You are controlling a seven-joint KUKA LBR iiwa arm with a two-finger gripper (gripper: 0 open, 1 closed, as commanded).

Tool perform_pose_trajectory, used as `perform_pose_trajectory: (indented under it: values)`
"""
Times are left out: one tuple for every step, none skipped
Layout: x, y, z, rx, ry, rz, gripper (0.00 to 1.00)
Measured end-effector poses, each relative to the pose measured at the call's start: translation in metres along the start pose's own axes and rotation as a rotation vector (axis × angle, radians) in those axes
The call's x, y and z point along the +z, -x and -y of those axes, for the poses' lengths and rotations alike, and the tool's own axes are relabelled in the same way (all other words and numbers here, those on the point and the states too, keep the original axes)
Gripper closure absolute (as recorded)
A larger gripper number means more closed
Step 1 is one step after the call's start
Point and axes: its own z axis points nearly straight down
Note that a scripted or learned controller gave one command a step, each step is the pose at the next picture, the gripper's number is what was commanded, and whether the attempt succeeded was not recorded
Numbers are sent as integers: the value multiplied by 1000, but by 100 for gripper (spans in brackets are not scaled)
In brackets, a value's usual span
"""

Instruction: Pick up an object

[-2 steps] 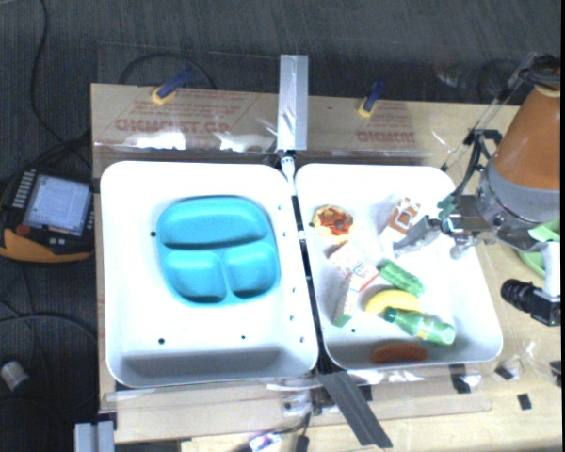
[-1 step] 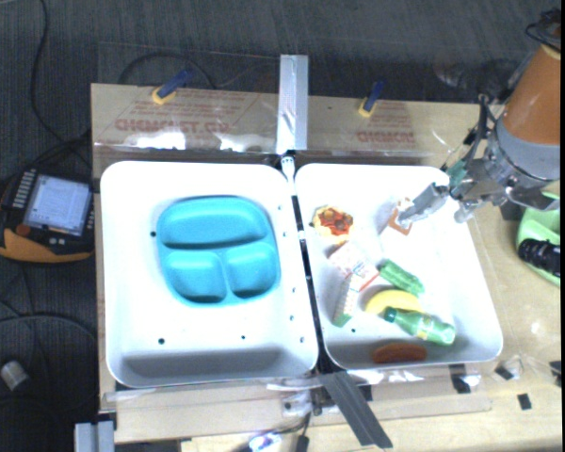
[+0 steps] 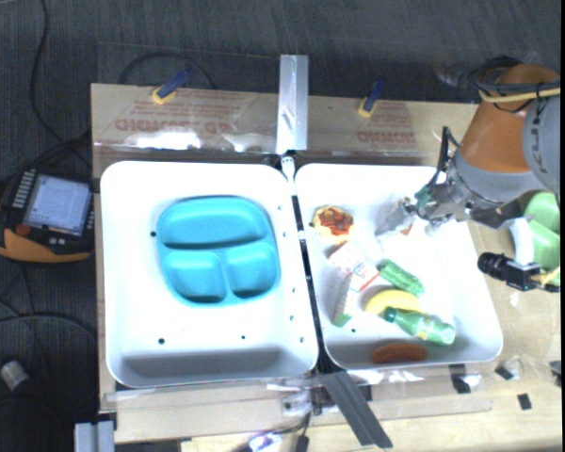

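Right bin point(image 3: 490, 332), near wall, holding the loose items. All places given from it.

- Brown flat piece point(image 3: 398, 352): against the near wall. Low, hard to pinch.
- Green bottle point(image 3: 422, 325): lying on its side just behind the brown piece. Rounded, likely to roll.
- Yellow curved item point(image 3: 393, 300): touching the bottle's neck end; banana-like.
- Second green item point(image 3: 399, 277): mid-bin, beside a white packet point(image 3: 356, 272).
- Red-and-yellow round item point(image 3: 333, 219): far left corner, standing apart from the rest.
- Gripper point(image 3: 424, 205): over the far right part of the bin, nothing visible between the fingers; whether spread or closed cannot be told.

Handling note: the isolated round item looks the cleanest pick; descend straight, straddle it, avoid the wall.

Left bin point(image 3: 118, 252): blue divided tray point(image 3: 218, 249).
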Motion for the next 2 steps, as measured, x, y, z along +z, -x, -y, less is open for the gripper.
perform_pose_trajectory:
  values:
    - [70,34,-22,149,2,-2,0]
    - [72,54,-64,258,4,-16,0]
